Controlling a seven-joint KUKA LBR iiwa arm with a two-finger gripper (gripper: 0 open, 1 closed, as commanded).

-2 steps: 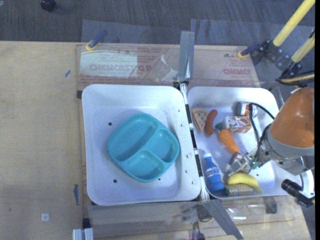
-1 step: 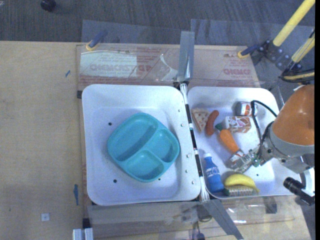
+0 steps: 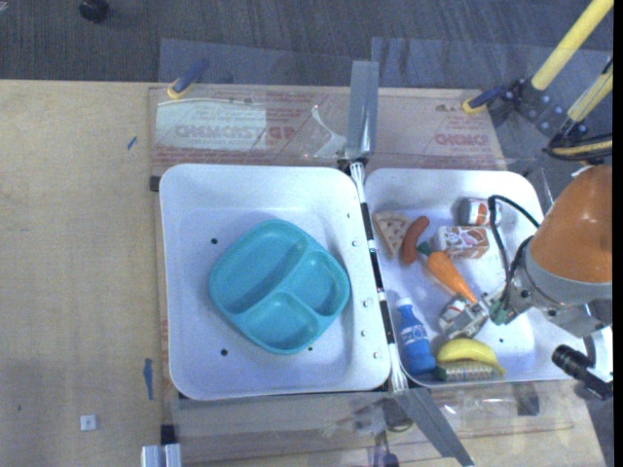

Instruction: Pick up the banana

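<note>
The banana (image 3: pixel 468 352) lies on its side in the right-hand bin (image 3: pixel 516 185), at the near wall, long axis roughly parallel to that wall. It appears to be a small toy fruit: judged light, rigid, with a smooth, curved and probably slippery skin, not fragile. The recommended hold is across the mid-body, where the section is widest and the curve is least likely to roll the piece out of the pinch. A dark, brush-like item (image 3: pixel 471 369) lies against its near side and a blue bottle (image 3: pixel 413 336) lies just beside its left end; both limit clearance.

The gripper (image 3: pixel 474 311) hangs above the bin, just beyond the banana's upper edge. Whether the fingers are spread or closed cannot be told; nothing is visibly held. A carrot (image 3: pixel 450 274) lies further beyond them. The banana rests on the bin floor, not yet lifted.
</note>
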